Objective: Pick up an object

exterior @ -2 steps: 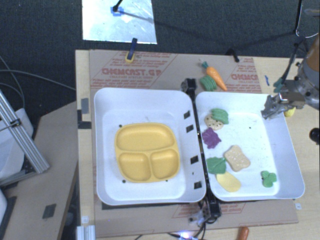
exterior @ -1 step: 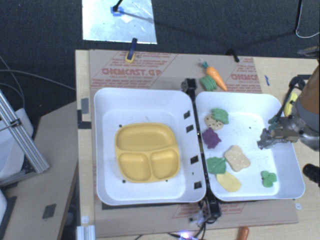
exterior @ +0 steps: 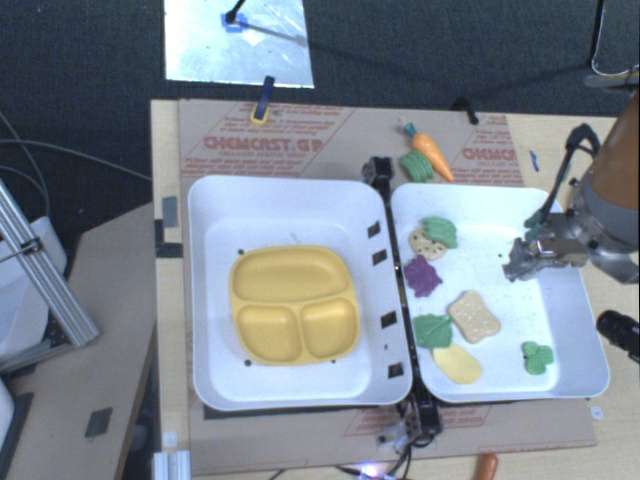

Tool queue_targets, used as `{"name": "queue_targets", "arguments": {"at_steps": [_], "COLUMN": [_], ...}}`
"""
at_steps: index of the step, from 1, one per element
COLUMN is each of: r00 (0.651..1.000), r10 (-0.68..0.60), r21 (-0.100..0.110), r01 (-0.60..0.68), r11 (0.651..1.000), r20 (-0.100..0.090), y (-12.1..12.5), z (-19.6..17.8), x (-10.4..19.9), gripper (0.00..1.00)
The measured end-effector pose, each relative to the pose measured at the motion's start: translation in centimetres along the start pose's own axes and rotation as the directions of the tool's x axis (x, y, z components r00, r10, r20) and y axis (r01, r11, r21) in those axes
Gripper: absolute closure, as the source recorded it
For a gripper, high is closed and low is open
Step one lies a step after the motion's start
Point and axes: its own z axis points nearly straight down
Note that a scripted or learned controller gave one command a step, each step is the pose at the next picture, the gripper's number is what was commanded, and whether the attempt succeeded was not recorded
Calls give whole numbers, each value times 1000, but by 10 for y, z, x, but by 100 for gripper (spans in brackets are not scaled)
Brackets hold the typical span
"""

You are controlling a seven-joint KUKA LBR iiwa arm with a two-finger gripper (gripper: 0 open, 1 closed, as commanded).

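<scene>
Left bin (exterior: 205,268) is carrying a yellow divided plate (exterior: 294,302), sitting roughly centre, three compartments. Right bin (exterior: 585,313) is holding the loose items: green leafy piece (exterior: 440,231) overlapping a brown cookie (exterior: 427,245) near the top left, purple piece (exterior: 422,277) just below them, green leaf (exterior: 432,329) touching a yellow oval piece (exterior: 458,365) near the front, tan cracker (exterior: 473,316) just right of the leaf, small green piece (exterior: 538,357) at front right. Orange carrot (exterior: 431,152) with a green piece beside it is lying on the bench (exterior: 330,128) behind the right bin, outside it. Tool (exterior: 524,264) is sitting over the right half of the right bin, arm coming in from the right; can't tell how it's set, nothing visible in it. It's well apart from the cracker and the small green piece, not touching any item.
</scene>
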Motion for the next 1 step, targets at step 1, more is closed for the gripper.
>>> {"name": "queue_targets", "arguments": {"at_steps": [1], "r00": [1000], "r10": [-2], "r21": [-10], "r01": [2], "r11": [1000], "r20": [0], "y": [1], "z": [-114], "x": [33], "gripper": [100]}}
